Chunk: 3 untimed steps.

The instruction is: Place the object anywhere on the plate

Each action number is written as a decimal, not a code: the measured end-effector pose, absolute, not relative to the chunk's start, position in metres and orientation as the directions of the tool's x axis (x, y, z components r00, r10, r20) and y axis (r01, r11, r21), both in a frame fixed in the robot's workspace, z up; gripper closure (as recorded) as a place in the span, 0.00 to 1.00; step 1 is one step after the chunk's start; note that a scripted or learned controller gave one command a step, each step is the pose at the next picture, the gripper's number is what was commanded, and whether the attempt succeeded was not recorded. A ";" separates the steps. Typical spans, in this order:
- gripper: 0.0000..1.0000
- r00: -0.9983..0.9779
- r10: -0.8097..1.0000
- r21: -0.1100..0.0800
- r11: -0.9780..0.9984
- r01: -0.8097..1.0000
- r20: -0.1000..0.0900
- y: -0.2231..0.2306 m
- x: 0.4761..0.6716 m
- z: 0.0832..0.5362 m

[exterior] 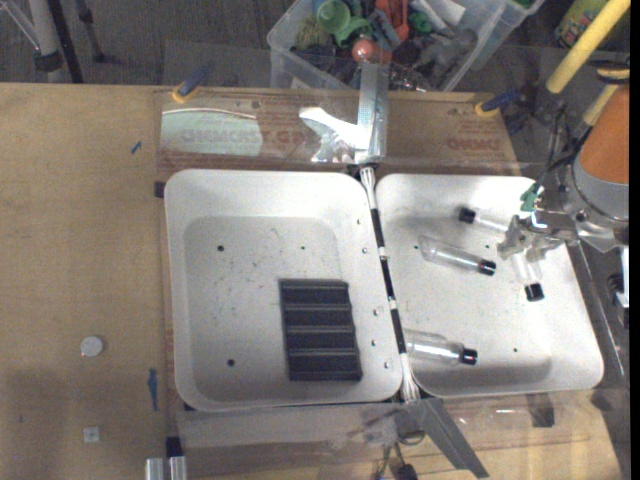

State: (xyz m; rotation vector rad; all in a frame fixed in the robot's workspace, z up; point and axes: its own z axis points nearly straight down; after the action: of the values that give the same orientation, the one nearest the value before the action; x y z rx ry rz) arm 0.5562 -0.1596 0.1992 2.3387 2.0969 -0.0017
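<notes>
The plate (320, 330) is a dark, ridged rectangle lying flat in the lower middle of the left bin (200, 268). Three clear tubes with black caps lie in the right bin (570, 358): one in the middle (452, 257), one near the front left corner (438, 347), and one toward the back (482, 219). A small black cap-like piece (533, 291) lies by itself at the right. My gripper (526, 240) hangs over the right side of the right bin, just above that black piece and right of the middle tube. Nothing visible is held in it.
The metal divider (385, 268) runs between the two bins. Behind them lie a taped cardboard sheet (260, 133) and a clear box of colourful toys (400, 18). Bare wooden bench (80, 248) spreads to the left.
</notes>
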 end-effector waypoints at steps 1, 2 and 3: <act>1.00 0.554 0.833 -0.007 -0.554 0.833 -0.001 -0.075 0.489 0.183; 1.00 0.571 0.821 -0.005 -0.571 0.821 -0.001 0.040 0.479 0.184; 1.00 0.667 0.745 -0.002 -0.667 0.745 -0.002 0.132 0.479 0.168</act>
State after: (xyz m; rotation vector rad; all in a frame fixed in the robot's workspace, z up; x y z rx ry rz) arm 0.4787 0.1325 0.1675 2.8692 1.2819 -0.0036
